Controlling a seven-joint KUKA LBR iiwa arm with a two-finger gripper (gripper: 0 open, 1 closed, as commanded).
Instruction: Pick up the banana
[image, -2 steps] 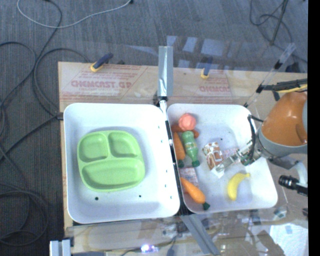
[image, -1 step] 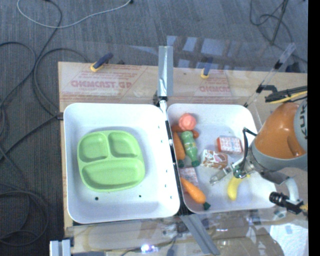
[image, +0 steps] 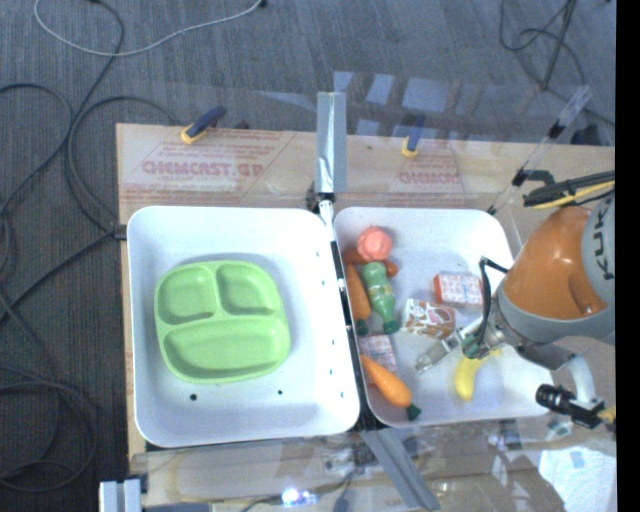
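A: What is sitting in the left bin (image: 145, 400)?

B: A green plate (image: 222, 320) with three parts is lying in it.

A: And the right bin (image: 440, 222)?

B: Lots of toy food is lying there. A pink round thing (image: 375, 242) is sitting at the top. A green bottle (image: 379, 291) is lying under it, with an orange carrot (image: 356, 292) just beside it by the bin wall. Another carrot (image: 388, 381) is lying near the bottom. Two small boxes (image: 459, 289) are lying close together in the middle.

A: Where is the banana (image: 466, 377)?

B: It is lying in the right bin, near the bottom right.

A: What is the gripper (image: 447, 350) doing?

B: It is hanging low over the bin, just beside the top of the banana. The arm (image: 560, 285) is reaching in from the right. I cannot tell if the gripper is apart or together. The banana is not showing between its tips.

A: Anything around the bench (image: 220, 165)?

B: Black cables (image: 40, 190) are lying on the floor.
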